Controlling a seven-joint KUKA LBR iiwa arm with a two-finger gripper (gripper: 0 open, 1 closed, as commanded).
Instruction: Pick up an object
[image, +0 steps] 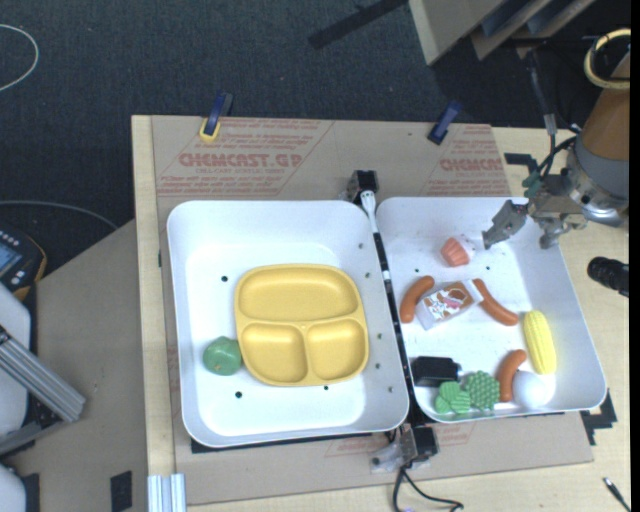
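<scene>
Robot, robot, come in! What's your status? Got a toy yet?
Gripper open, holding nothing, over right bin's far edge. Nearest toy: small orange piece, just left. Nothing in the way.

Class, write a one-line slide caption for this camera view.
Open gripper above the right bin of toy food; yellow tray in left bin.

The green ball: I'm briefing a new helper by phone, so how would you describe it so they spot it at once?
Look at the left white bin, which holds a yellow divided tray. Just off that tray's lower left corner sits the green ball, on the bin floor. It is the one loose item in that bin, round and plain green, unlike the leafy green toy in the right bin.
</scene>
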